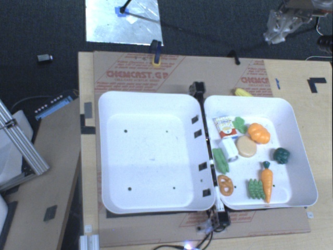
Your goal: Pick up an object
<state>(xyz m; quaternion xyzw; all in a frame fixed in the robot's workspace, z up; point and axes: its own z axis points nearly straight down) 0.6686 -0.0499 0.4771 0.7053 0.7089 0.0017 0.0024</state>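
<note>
The right bin (299, 139) holds several toy foods: a small red-and-white carton (225, 126), an orange fruit (258, 133), a beige round piece (246, 147), a dark green broccoli (281, 155), a carrot (266, 181), a ridged green piece (254, 188), a pretzel (225, 184), a green pod (220, 160) and a white bottle (229, 151). My gripper (277, 29) hangs at the top right, over the dark floor beyond the bench, well clear of both bins. It looks blurred, and nothing is visible in it.
The left bin (151, 150) sits beside the right one, joined by a black hinge strip (205, 139). A yellow banana (242, 92) lies on the cardboard just behind the right bin. A metal sheet (122, 14) lies on the floor at the back.
</note>
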